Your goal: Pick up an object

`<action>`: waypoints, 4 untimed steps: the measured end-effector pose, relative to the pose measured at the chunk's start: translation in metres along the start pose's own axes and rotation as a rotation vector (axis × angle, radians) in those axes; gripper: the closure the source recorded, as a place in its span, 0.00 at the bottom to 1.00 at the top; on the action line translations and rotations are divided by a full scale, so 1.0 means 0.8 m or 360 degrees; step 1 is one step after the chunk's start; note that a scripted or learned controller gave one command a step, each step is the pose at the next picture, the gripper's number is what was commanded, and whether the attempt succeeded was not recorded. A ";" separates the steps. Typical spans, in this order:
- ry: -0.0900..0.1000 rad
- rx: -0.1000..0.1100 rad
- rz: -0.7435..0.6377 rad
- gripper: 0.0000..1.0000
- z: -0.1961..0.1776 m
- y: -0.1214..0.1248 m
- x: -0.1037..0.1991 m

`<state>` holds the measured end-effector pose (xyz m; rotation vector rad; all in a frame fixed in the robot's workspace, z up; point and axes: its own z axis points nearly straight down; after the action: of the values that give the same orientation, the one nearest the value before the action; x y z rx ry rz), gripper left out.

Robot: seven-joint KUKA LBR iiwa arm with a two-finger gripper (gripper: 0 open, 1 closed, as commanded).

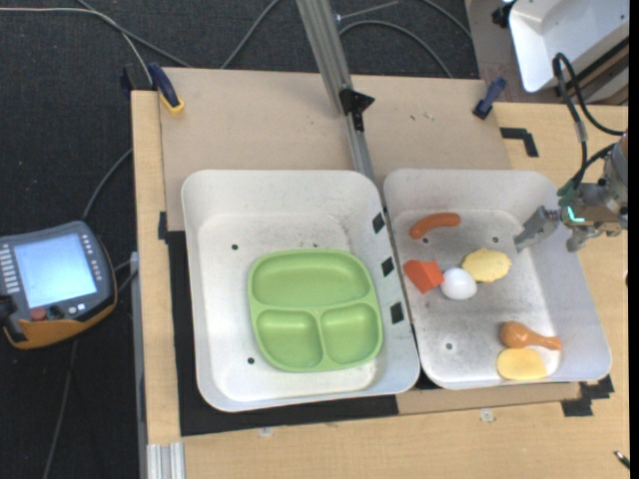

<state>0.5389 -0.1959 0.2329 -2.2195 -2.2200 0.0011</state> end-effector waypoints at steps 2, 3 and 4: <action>0.0004 0.0009 0.0000 0.00 0.076 -0.002 0.009; 0.0005 0.0009 0.0001 0.00 0.134 -0.013 0.013; 0.0000 -0.0006 0.0000 0.00 0.184 -0.011 0.013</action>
<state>0.5301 -0.1853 0.0861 -2.2210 -2.2218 -0.0030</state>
